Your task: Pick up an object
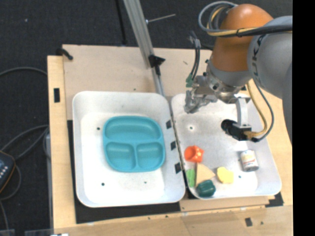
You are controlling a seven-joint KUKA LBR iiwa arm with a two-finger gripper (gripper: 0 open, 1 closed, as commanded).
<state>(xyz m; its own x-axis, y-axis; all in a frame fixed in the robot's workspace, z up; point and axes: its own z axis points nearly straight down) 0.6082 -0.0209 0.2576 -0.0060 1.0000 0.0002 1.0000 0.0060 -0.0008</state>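
Green object [205,188] at right bin's [266,181] near edge | gripper [193,103] well apart, far end | grip state unclear

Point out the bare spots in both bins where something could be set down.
Left bin: only a bare margin around the teal divided plate, widest along its near edge. Right bin: open floor in the middle, between the hand and the orange piece. Crowded: the near edge, with the wedge, green piece, yellow piece and small jar.
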